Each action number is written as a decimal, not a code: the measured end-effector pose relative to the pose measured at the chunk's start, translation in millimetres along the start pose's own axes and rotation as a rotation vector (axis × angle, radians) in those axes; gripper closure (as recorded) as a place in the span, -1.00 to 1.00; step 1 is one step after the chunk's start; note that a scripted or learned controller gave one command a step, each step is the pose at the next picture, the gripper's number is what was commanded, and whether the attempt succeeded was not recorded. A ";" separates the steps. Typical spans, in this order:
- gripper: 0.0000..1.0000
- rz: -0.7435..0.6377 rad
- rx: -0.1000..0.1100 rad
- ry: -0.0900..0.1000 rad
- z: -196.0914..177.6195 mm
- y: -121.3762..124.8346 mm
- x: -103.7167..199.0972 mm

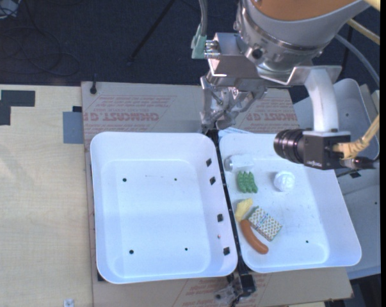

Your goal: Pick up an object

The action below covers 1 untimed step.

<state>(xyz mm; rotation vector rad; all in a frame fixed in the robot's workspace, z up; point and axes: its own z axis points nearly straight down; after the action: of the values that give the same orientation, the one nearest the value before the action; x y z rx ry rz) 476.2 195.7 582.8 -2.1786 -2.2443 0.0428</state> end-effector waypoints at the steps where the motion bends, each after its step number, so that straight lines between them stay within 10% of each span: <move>1: 1.00 -0.005 0.005 -0.002 -9.1 0.0 0.3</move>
<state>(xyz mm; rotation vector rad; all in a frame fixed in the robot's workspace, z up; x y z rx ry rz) 476.5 196.1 591.9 -2.1715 -2.2474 0.0500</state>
